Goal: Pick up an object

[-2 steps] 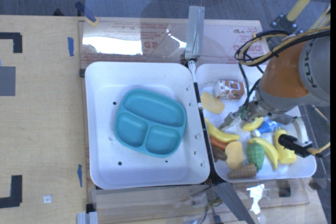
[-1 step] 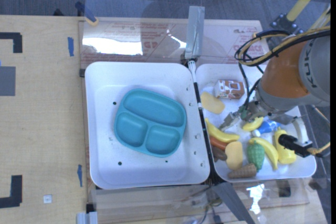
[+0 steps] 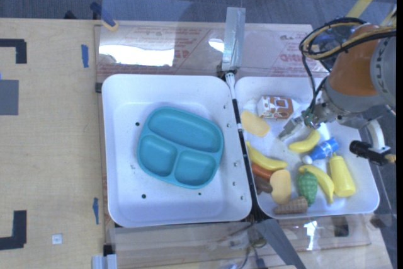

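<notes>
The arm (image 3: 359, 69) reached in from the right, orange band showing above the wrist, and its gripper (image 3: 296, 126) hung low over the right bin (image 3: 371, 198). Its fingers (image 3: 288, 129) were spread apart, with nothing between them. The tips hovered over bare white floor in the middle of the bin, just left of a small banana (image 3: 304, 142) and below a red-and-white box (image 3: 277, 108).

And what a crowd in that bin! A pale yellow piece (image 3: 255, 124) lay by the left wall, a longer banana (image 3: 267, 160) under it, a round yellow fruit (image 3: 281, 184) lower down. A blue bottle (image 3: 324, 149) sat just right of the small banana. Nearer the front lay a green bumpy item (image 3: 308, 186), a third banana (image 3: 322, 181) beside it, a yellow bottle (image 3: 342, 176) toward the right wall, and a brown cone (image 3: 291, 205) at the front edge. A reddish-brown thing (image 3: 263, 184) peeked out beside the round fruit, too hidden to name.

Over in the left bin (image 3: 119, 135), a teal tray (image 3: 181, 147) with three compartments lay flat in the middle.
</notes>
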`<move>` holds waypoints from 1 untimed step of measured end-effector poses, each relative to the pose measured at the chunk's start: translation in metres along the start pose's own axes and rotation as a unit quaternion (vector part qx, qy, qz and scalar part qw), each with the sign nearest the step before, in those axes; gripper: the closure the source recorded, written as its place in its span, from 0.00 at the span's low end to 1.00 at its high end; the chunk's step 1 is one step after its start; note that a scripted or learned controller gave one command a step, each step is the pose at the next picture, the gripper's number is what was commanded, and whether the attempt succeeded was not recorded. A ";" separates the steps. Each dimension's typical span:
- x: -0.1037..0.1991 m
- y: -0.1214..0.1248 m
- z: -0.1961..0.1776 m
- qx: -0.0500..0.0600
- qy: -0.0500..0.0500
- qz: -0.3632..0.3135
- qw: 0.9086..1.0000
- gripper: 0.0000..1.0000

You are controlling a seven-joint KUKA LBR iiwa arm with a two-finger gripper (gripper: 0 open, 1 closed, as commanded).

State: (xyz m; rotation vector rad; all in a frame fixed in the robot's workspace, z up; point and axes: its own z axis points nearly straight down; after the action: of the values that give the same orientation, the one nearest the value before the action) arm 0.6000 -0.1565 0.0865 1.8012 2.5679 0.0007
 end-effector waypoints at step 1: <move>0.011 -0.070 -0.001 0.000 0.000 -0.007 1.000 0.00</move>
State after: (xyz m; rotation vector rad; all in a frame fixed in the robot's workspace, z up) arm 0.5303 -0.1696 0.0873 1.7836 2.5803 0.0009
